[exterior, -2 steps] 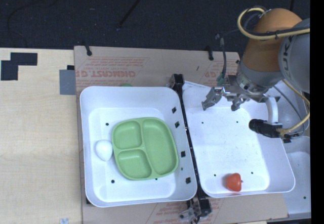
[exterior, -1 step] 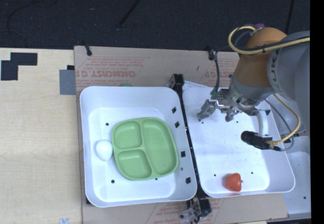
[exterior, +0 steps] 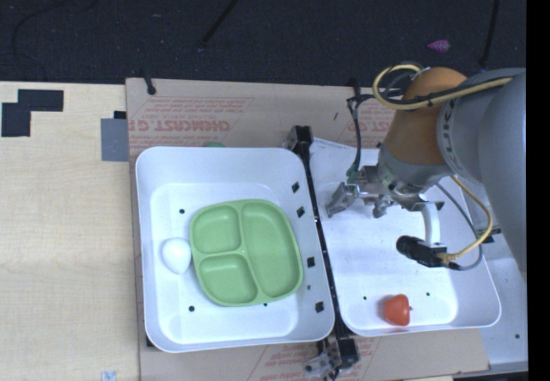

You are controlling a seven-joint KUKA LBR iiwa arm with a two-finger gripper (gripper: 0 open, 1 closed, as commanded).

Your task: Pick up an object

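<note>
My gripper [exterior: 357, 205] hangs over the upper left part of the right bin [exterior: 464, 319], near the divider between the bins. Its two fingers stand apart, open, and nothing shows between them. A small red object [exterior: 396, 310] lies near the front edge of the right bin, well below and slightly right of the gripper. In the left bin [exterior: 155, 190] rests a green divided plate [exterior: 246, 252], with a white egg-shaped object [exterior: 176, 255] touching its left side.
The grey arm with its orange band [exterior: 425, 117] covers the upper right of the right bin. A black connector on a yellow cable [exterior: 421, 248] hangs below the wrist. Brown cardboard [exterior: 223, 113] lies under both bins.
</note>
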